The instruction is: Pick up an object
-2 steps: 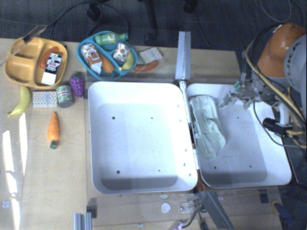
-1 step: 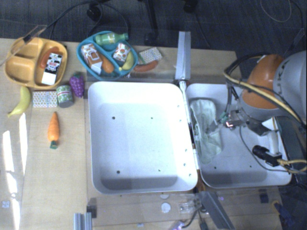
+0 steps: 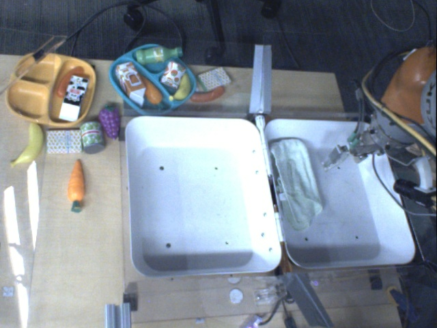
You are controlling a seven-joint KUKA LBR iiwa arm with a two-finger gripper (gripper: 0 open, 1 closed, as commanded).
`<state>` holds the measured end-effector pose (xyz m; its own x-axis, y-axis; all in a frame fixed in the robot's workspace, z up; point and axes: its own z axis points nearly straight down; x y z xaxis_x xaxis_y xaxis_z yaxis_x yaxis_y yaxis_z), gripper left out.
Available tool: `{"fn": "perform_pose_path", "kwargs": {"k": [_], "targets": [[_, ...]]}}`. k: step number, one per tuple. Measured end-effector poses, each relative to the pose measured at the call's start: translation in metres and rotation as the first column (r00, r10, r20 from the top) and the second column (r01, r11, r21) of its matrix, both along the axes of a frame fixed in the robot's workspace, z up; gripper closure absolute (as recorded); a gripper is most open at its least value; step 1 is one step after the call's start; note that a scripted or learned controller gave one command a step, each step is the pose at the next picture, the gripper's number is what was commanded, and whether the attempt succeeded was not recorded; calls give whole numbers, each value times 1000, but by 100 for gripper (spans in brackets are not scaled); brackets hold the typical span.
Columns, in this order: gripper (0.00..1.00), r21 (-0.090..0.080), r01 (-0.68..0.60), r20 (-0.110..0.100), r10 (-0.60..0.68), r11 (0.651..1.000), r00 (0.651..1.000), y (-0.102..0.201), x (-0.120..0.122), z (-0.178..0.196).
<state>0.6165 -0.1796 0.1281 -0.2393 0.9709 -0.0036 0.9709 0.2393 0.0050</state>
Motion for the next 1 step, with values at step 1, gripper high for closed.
{"fn": "perform_pose_path", "kwargs": {"k": [1], "targets": [[0,-1,-50,6,50,999,999,32,36,-39]]}}
